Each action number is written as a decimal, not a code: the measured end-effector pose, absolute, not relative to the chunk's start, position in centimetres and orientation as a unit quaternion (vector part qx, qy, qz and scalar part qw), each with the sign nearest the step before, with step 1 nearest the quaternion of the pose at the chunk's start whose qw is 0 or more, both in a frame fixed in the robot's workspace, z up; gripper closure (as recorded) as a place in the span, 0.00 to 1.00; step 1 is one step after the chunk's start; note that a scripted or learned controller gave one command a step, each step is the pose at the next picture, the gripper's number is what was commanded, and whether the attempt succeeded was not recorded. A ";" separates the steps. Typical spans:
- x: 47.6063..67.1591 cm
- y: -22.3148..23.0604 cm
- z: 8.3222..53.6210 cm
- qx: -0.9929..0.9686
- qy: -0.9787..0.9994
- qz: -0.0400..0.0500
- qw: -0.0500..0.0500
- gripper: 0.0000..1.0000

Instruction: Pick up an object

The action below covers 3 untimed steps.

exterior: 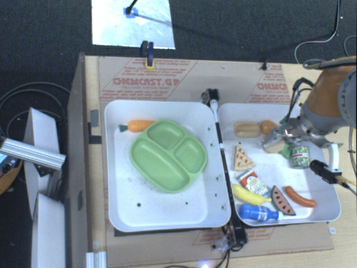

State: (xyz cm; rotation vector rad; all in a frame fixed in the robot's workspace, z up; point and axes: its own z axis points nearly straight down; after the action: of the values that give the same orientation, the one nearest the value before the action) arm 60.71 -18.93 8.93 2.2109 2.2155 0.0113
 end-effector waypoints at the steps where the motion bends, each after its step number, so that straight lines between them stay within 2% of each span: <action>1: 65.8 -16.0 9.5 0.704 0.710 0.002 0.003 0.00; 2: 65.8 -17.1 8.9 0.706 0.708 0.002 0.001 0.00; 3: 65.6 -17.4 10.0 0.705 0.709 -0.003 0.001 1.00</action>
State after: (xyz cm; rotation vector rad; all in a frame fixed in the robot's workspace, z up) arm 65.63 -17.43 10.03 2.2154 2.2256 -0.0092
